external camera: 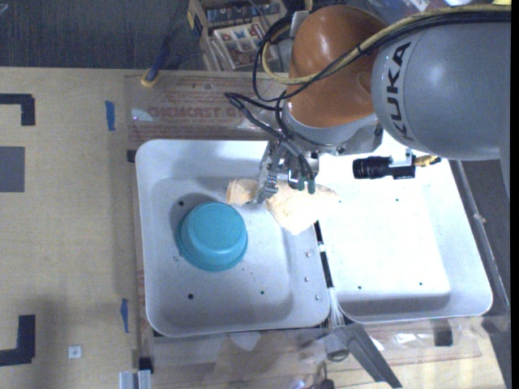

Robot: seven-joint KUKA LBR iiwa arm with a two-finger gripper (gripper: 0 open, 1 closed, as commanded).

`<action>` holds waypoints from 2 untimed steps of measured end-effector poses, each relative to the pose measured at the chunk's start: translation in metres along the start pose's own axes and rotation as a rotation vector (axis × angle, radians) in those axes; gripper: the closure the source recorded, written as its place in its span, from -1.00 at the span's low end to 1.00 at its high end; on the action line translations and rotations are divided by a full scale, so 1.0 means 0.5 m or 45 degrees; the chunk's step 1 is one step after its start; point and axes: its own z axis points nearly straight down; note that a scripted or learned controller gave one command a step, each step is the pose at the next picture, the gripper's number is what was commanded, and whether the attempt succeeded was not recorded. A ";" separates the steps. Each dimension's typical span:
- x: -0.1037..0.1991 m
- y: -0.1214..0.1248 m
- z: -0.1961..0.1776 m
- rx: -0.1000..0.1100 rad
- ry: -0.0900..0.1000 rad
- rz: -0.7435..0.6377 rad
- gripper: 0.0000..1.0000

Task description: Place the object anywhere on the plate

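The jaws [285,183] hang just above centre of the frame, over the upper right corner of the left bin [162,298]. Whether they are open or closed cannot be told, nor whether they grip anything. Directly beneath them lies the object [293,209], a pale tan, irregular, crumpled-looking mass; a lighter lump extends to its left. It rests against the divide between the two bins, partly overlapping the right bin [405,250]. Lower left of it, a round blue plate [212,235] sits upside down in the left bin, apart from the object. The grey arm [454,79] enters from the upper right. Both bins stand on the wooden worktop [65,217].
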 end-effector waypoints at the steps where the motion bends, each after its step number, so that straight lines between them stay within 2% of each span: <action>1: -0.031 0.065 -0.002 -0.001 -0.001 -0.270 1.00; 2: -0.031 0.065 -0.003 -0.002 -0.002 -0.270 -1.00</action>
